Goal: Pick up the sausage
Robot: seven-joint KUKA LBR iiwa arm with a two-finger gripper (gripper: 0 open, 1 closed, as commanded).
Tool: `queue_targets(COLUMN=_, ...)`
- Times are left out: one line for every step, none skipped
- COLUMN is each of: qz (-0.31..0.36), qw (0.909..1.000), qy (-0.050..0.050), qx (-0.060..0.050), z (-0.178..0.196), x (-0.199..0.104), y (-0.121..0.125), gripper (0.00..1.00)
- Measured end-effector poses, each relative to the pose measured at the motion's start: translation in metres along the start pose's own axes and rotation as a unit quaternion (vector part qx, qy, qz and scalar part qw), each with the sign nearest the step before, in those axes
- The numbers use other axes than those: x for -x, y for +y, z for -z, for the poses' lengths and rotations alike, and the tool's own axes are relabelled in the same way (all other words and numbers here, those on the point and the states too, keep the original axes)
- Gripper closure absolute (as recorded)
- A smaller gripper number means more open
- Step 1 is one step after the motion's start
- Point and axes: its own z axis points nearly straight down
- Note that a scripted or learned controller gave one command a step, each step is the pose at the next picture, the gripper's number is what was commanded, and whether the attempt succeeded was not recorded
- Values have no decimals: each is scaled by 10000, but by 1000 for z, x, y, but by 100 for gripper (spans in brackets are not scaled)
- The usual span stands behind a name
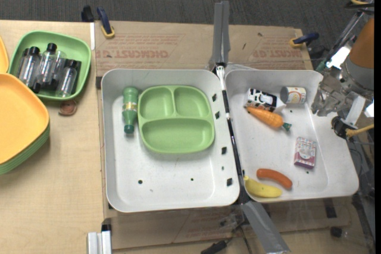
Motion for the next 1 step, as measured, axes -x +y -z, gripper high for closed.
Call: queue_targets(qz=13, qw=10000, qy=-12, qx=-8, z=8, x=0, y=0, gripper=100)
